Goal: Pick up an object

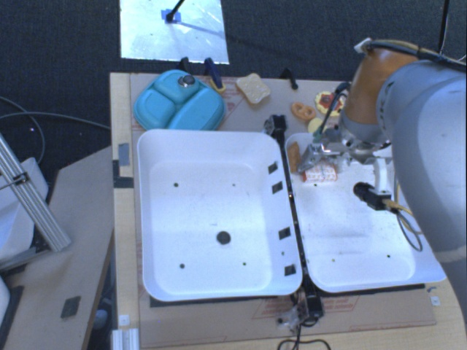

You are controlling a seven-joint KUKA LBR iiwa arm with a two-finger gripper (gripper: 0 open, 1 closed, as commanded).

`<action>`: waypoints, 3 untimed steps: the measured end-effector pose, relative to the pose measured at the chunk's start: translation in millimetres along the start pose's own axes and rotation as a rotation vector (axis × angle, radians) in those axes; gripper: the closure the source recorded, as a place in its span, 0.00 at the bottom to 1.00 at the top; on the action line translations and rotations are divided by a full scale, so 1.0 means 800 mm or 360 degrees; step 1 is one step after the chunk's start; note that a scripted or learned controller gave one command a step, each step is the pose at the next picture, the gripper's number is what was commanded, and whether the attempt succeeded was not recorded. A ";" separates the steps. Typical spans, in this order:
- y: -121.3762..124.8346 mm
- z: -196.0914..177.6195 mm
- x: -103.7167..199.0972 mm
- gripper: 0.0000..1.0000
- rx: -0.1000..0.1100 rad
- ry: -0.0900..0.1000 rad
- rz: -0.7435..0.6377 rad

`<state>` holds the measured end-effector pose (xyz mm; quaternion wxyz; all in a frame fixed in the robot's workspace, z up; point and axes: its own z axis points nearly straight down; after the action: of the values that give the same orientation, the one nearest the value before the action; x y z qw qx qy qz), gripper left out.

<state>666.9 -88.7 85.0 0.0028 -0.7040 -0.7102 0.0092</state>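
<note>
1. Two bins before you; the gripper point(315, 159) hangs low in the right bin point(365, 268), at its far-left corner.
2. A red-white packet point(321, 173) lies right under the gripper.
3. You can't tell how wide it's open, nor whether it grips anything.

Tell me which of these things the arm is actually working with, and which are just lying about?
Part of the job:
gripper, low in the right bin
red and white packet beneath it
orange piece beside it

Just lying about:
blue tray
toast slice
left bin
</note>
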 end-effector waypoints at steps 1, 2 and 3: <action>0.005 -0.075 0.069 0.00 -0.0035 0.0049 0.0000; 0.009 -0.091 0.087 1.00 -0.0048 0.0080 -0.0026; -0.079 -0.126 0.152 1.00 -0.0027 0.0019 -0.0002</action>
<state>604.1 32.9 186.0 0.0011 -0.7037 -0.7105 -0.0012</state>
